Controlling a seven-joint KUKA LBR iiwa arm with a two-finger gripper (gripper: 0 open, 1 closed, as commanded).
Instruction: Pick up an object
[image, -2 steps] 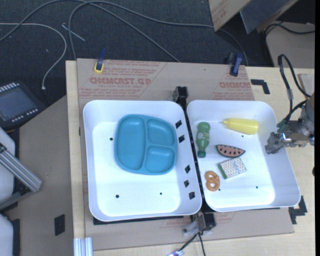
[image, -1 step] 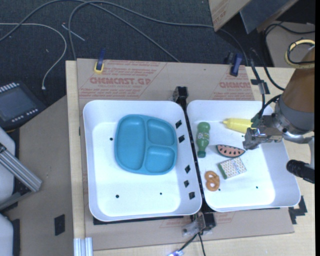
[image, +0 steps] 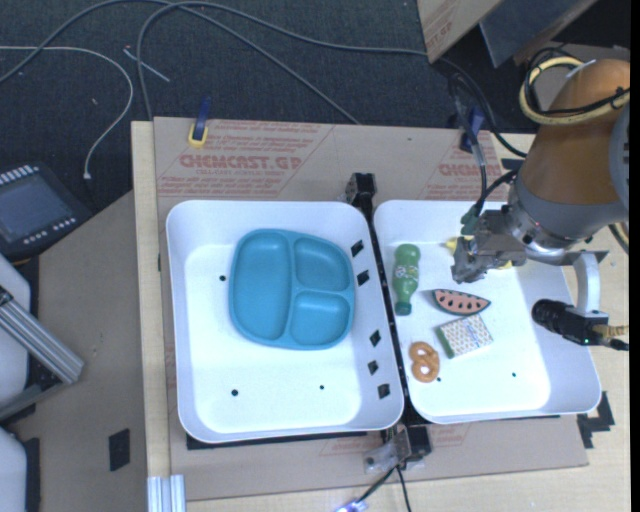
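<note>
Hovering in the upper right of the frame, the end effector (image: 470, 262) hangs over the right-hand bin (image: 535, 385), carried on the arm (image: 575, 150) that enters from the right edge. Whether it is open or closed cannot be told from this slanted overhead view, and no object is visible in it.

Camera view: four candidate objects lie in the left half of the right-hand bin. A green bottle (image: 405, 279) lies near the divider between the bins; a watermelon slice (image: 460, 301) sits just below and slightly left of the end effector; a small green-and-patterned sponge-like block (image: 465, 336) lies below the slice; a pretzel (image: 424, 361) lies at lower left of the group, just beside the block. The left-hand bin (image: 200, 380) holds a blue divided plate (image: 292, 288). Both bins rest on the cardboard-covered bench (image: 290, 150).

Judged step: approach, before any grasp; nothing appears lifted. The next move calls for choosing one object, probably the watermelon slice as nearest, centring over it, descending without nudging its neighbours, and closing on it.
</note>
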